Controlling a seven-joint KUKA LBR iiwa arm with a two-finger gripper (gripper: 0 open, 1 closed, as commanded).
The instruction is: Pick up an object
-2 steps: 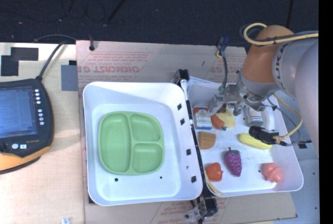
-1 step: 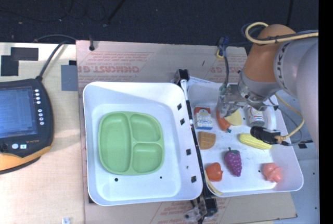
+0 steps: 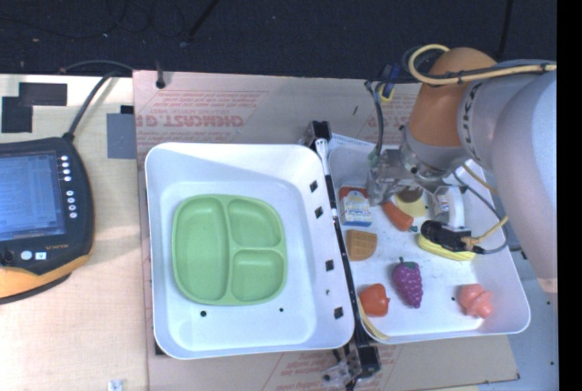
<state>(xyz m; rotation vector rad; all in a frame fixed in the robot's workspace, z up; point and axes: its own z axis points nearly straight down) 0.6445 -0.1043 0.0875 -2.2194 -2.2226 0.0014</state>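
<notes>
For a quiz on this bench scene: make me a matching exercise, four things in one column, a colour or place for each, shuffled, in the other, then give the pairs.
Things:
1. divided plate
2. grapes
3. banana
4. handheld screen

Colour or place:
A. purple, near the middle of the right bin
B. on the bench left of both bins
C. light green, lying in the left bin
D. yellow with dark ends, just below the gripper

Pairs: 1-C, 2-A, 3-D, 4-B
</notes>
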